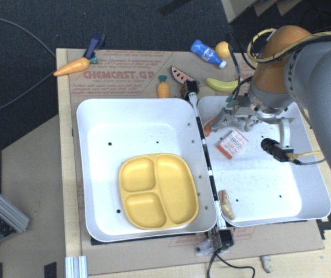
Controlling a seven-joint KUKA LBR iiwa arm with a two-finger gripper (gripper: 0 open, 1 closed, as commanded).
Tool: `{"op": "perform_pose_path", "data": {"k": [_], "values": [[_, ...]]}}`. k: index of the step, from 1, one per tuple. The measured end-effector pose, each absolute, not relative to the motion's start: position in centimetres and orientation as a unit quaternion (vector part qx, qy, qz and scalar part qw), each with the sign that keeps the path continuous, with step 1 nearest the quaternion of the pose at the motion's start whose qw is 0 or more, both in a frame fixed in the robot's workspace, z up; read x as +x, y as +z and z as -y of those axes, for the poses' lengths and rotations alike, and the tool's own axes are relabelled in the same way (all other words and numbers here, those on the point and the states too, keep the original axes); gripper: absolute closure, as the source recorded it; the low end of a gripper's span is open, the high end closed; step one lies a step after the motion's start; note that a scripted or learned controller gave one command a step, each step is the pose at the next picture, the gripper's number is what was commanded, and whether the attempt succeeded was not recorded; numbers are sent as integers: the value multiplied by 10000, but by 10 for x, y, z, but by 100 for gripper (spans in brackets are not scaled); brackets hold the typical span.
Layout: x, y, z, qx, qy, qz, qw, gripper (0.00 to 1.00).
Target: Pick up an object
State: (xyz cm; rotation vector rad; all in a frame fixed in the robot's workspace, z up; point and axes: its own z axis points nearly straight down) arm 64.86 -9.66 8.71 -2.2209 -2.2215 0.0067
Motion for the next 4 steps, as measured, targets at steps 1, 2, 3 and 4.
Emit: {"op": "perform_pose_path", "data": {"k": [1, 2, 3, 4], "values": [[610, 85, 115, -7076, 6, 7066, 6, 0], [596, 85, 93, -7070, 3, 7072, 11, 0], [596, 94, 94, -7072, 0, 7070, 4, 100], [552, 185, -7, -7063, -9, 7079, 1, 100]]}}
